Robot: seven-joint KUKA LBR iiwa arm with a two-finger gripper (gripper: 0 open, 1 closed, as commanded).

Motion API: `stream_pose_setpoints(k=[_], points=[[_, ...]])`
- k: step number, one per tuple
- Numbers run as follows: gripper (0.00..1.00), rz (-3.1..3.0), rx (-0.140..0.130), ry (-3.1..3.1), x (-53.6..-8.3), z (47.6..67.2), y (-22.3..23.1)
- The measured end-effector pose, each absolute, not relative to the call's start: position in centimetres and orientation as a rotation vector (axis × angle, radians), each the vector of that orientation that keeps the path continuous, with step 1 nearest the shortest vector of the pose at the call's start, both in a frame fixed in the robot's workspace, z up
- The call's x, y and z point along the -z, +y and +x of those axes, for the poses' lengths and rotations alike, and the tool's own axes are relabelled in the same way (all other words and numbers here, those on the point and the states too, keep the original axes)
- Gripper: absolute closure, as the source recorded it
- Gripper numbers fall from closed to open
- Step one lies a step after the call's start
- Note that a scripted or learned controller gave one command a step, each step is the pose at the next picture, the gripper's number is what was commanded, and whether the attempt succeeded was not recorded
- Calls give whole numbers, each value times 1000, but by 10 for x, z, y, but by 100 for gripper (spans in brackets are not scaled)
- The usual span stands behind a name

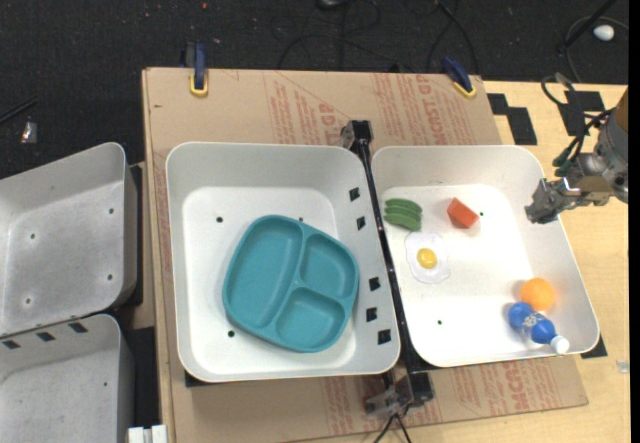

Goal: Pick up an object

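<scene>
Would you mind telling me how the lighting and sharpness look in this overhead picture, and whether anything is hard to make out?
Camera view: lighting is even and soft, with faint shadows under the teal tray and fried egg toy; the white right bin shows mild glare but no washout; the tool at the bin's right rim is small and slightly blurred, so its state is unclear; the dark floor lacks detail.

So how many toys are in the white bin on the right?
5. A green one and a red-orange block lie near the top, a fried egg sits mid-left, and an orange ball touches a blue toy at bottom right. None looks hidden.
</scene>
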State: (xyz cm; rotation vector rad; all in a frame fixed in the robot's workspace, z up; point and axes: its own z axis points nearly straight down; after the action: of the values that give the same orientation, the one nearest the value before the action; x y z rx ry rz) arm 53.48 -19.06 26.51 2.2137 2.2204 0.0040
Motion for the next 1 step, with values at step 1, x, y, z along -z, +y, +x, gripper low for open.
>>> stream_pose_setpoints(k=[1], points=[[100,2212,-3,2230,-265,546,-131]])
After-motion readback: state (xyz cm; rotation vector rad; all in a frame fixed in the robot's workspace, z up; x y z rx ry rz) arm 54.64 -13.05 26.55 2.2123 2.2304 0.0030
